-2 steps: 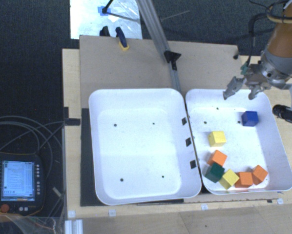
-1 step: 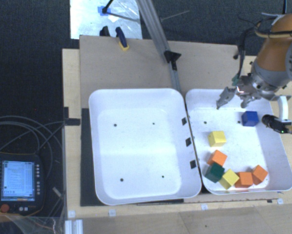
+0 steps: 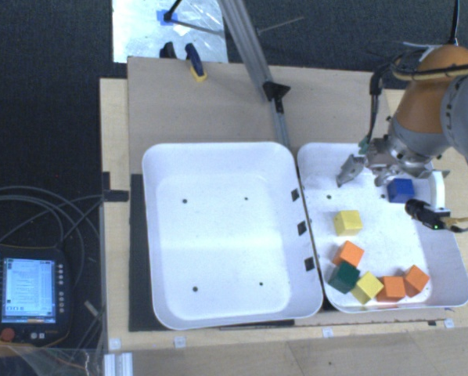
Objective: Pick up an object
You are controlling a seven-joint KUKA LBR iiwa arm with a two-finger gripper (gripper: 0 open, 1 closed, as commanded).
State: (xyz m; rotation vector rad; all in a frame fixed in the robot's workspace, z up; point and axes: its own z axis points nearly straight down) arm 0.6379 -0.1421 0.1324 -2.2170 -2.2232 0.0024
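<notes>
The right bin point(image 3: 390, 237) holds several small cubes. A blue cube point(image 3: 400, 189) lies near its far right side, and a yellow cube point(image 3: 347, 222) sits toward the middle. Along the near edge cluster an orange cube point(image 3: 349, 253), a green cube point(image 3: 344, 276), a second yellow cube point(image 3: 368, 287) and two more orange cubes point(image 3: 393, 288) point(image 3: 415, 279). My gripper point(image 3: 365, 175) hangs low over the far part of this bin, just left of the blue cube. Its fingers stand apart, open, with nothing between them.
The left bin point(image 3: 218, 149) sits beside the right one, their rims meeting at black clips point(image 3: 302, 227). A slanted grey pole point(image 3: 250, 41) crosses the back of the bench. A handheld pendant point(image 3: 27, 292) with cables lies on the floor at left.
</notes>
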